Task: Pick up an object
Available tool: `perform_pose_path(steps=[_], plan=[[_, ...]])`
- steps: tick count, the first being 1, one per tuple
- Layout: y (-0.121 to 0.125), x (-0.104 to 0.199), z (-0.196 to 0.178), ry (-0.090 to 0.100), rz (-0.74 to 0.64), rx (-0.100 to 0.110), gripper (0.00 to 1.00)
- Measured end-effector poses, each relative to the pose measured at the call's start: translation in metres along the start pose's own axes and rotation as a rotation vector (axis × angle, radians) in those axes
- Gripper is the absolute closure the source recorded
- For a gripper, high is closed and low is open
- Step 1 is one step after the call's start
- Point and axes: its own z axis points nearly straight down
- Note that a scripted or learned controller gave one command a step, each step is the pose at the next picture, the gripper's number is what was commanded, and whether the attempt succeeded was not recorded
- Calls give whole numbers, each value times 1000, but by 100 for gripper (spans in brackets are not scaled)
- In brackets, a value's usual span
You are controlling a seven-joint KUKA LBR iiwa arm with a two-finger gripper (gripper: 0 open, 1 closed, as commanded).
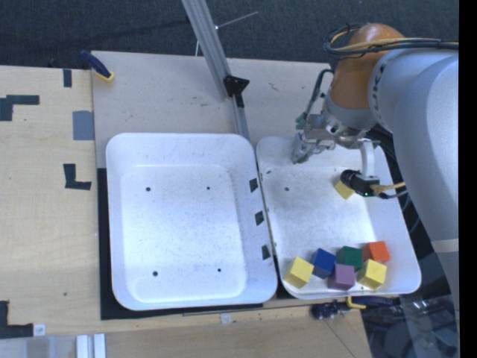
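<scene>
Painted wood or hard plastic, by the look of them: small cubes, probably light, stiff, unbreakable, with flat parallel faces suited to a pinch across two opposite sides. Clustered along the near edge of the right bin [313, 207], toward its near right corner: yellow cube [299, 271], blue cube [323, 262], purple cube [343, 275], green cube [349, 256], orange cube [378, 250], second yellow cube [373, 274]. Mostly touching one another, so little room for fingers between neighbours; easiest candidates likely the yellow cube at the cluster's left end, or a lone yellow block [343, 190] near the bin's right edge, just beside a dark fitting on the arm.

Grey arm [417, 103] reaching in from the right, orange band above the wrist, bent down over the far edge of the right bin. End effector [302, 154] pointing down near that bin's far left corner, well apart from the cluster. Open or clenched: cannot tell, too small and blurred. Nothing visibly held.
</scene>
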Motion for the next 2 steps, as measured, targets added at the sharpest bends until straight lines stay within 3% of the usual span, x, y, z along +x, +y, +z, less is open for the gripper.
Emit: perform_pose_path(steps=[2], plan=[[10, -5, -96, 0, 1, -6, 100]])
